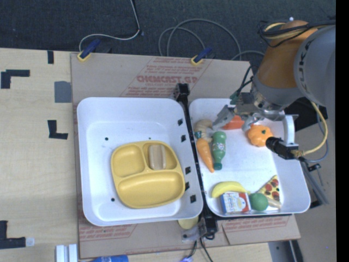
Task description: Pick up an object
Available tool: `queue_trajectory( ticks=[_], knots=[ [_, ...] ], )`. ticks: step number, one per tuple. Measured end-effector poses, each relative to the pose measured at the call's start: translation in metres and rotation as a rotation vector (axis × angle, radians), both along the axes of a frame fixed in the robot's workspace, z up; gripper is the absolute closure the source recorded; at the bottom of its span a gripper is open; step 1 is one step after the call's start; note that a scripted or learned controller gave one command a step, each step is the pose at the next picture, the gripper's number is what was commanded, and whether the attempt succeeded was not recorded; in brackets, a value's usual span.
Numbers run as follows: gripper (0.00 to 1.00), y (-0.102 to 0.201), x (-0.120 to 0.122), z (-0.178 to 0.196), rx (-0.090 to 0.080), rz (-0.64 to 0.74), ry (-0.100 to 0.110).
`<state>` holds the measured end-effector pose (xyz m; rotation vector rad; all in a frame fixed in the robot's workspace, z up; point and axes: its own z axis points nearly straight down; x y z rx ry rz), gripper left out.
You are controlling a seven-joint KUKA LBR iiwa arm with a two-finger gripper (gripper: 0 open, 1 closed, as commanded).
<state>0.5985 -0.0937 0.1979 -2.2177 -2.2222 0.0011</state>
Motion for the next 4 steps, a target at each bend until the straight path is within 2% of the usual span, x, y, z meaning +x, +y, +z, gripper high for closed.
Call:
queue_trajectory(
  ticks=[1,2,3,4],
  knots=[
    [0.00,-0.021,0.022,-0.100,-0.002,-0.003,0.001],
    [0.00,-0.036,0.060,-0.115,0.010,-0.008,0.063],
    [0.00,-0.052,0.060,-0.117,0.021,-0.008,0.060],
    [1.00,-0.062,0.057,-0.107,0.004,-0.008,0.066]
  ],
)
